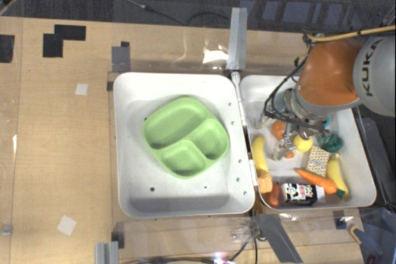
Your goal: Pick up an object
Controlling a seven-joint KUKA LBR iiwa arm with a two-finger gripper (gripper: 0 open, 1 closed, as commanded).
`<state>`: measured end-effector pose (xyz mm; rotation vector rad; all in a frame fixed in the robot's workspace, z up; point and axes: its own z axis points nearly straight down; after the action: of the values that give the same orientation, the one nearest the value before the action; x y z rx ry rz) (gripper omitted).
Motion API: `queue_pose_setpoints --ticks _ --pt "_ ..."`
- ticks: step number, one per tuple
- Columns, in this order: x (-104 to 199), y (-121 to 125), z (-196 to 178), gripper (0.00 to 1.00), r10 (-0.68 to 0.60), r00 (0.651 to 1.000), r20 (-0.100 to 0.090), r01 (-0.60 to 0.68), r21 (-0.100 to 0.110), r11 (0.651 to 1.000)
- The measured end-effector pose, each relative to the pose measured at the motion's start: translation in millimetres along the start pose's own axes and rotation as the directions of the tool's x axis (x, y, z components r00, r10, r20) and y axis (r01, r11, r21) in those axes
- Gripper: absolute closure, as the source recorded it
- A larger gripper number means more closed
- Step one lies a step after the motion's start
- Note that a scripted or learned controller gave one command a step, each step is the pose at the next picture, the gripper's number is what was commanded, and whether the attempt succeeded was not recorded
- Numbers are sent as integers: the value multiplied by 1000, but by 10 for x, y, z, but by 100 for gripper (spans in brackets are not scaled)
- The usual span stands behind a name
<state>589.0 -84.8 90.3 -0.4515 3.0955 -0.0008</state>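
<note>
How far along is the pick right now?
Done: the arm has reached over the right bin. In hand: the pincer sits low among the toys beside a small yellow piece; no grasp is visible. Left: grip and lift. The green divided plate lies in the left bin.

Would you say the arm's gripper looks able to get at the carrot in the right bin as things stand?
Probably yes. The carrot lies uncovered on top, just below the gripper in the right bin. A banana and a patterned packet crowd it, so a clean grasp is uncertain.
</note>
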Motion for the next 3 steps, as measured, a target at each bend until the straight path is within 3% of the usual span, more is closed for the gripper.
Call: queue_pose_setpoints --ticks 1,2,3 --pt "-65 -3 -157 100 -3 1000 20 3 7 1000" --pt "-61 -1 -150 0 -3 1000 19 3 6 1000" --pt "191 69 -8 0 -72 997 5 72 4 997"
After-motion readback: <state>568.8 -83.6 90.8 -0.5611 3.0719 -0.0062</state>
